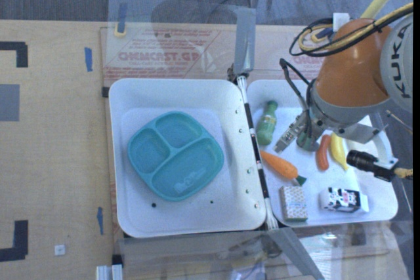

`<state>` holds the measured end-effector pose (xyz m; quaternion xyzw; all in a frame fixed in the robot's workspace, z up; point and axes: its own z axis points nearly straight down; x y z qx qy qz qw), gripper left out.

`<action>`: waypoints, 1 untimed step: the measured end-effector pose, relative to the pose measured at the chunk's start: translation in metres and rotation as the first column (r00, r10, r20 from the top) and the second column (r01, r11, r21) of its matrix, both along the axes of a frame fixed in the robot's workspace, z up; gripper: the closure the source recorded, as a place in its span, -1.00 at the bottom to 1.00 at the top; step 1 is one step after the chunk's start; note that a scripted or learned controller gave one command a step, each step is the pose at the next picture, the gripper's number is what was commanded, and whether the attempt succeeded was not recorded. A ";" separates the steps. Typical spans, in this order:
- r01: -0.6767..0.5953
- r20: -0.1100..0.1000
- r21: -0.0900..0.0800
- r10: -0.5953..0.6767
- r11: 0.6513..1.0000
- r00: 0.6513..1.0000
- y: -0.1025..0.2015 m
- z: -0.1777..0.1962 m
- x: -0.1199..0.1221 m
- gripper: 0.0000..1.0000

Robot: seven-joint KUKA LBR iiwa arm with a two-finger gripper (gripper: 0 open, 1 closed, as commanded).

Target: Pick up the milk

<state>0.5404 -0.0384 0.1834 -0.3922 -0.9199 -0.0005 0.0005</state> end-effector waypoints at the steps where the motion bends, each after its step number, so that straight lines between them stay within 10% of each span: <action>1: -0.097 0.004 -0.002 0.097 0.995 0.995 -0.058 0.115 -0.012 1.00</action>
